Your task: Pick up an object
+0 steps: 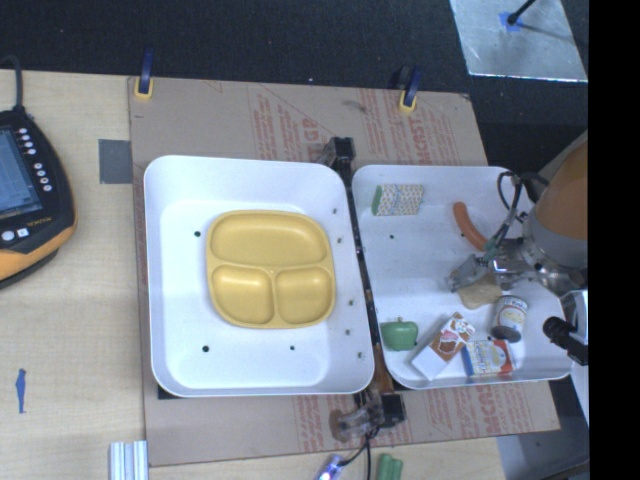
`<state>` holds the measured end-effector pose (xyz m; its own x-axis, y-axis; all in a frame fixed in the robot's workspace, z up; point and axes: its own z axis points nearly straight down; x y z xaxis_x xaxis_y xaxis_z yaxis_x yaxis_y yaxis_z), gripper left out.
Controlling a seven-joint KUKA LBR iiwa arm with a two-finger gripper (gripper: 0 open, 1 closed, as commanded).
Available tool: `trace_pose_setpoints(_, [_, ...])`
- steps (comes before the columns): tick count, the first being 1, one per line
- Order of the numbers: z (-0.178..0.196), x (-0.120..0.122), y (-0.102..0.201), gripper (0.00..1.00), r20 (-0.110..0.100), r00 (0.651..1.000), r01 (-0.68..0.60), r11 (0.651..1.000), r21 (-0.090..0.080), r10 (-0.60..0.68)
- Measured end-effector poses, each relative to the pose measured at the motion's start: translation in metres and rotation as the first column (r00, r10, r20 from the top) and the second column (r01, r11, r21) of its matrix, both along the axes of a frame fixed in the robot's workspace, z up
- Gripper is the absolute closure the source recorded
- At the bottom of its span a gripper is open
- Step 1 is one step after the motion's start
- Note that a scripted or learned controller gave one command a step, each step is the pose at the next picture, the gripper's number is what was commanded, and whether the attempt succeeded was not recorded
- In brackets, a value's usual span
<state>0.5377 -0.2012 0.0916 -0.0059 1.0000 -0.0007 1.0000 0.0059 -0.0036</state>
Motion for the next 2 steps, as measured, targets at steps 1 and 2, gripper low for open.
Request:
trace_pose_setpoints(1, [0.000, 0.119, 0.000, 0.00, 0.002, 1.000, 0.003, 1.000, 0.001, -0.003])
trace_pose_setpoints(2, [0.113, 0.036, -0.011, 0.00, 0.003, 1.000, 0.003, 1.000, 0.001, -0.003])
